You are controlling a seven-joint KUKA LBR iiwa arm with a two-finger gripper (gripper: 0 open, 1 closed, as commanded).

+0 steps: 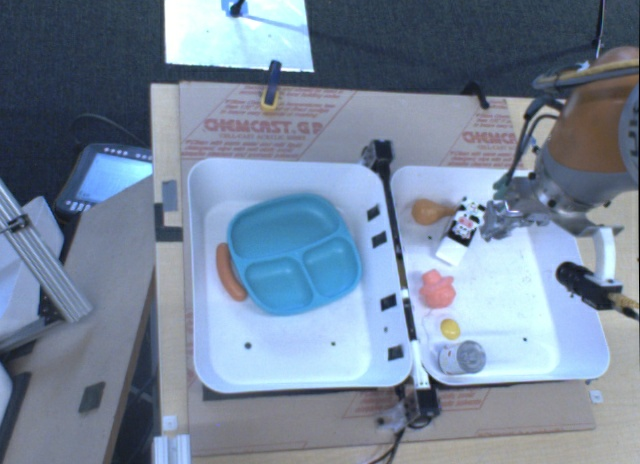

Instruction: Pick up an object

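**Gripper down beside the cow-print carton, grasp not yet shown**

The gripper (497,218) sits low in the upper part of the right bin (575,347), right of frame centre. Whether its fingers stand wide or narrow, I cannot tell: they are small and dark against the wrist. Just to its left, touching or nearly so, lies a small white carton with a cow print (459,232), tilted. Nothing is visibly held.

I judge this the approach-and-close step, with the carton the likely target. The next move calls for closing squarely across the carton's narrow sides, then lifting straight.

Further out: a tan pear-shaped toy (432,212) at upper left of that bin, a pink toy (437,289), a yellow piece (450,329) and a silver can (462,357) below.
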